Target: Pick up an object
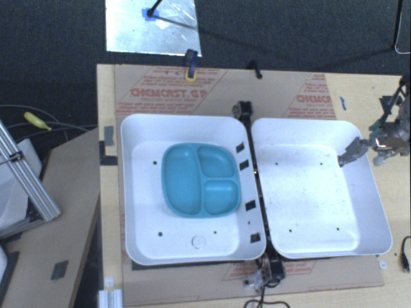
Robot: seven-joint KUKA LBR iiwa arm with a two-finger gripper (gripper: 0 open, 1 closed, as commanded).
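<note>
Two shallow white bins side by side on a cardboard-covered bench, seen from above.

The left bin (138, 191) and right bin (321, 236) touch along a dark centre seam. The cardboard sheet (276, 92) beneath carries red printed lettering. Beyond the bench, a shiny silver sheet (135, 18) lies on dark carpet (45, 43). An aluminium rail (26, 178) slants at far left.

2 bins stand side by side on the bench (160, 85). In the left bin (138, 130) lies a divided plate (199, 179), near its middle. The gripper (363, 151) is at the right bin (308, 249), seemingly above its right rim.
</note>
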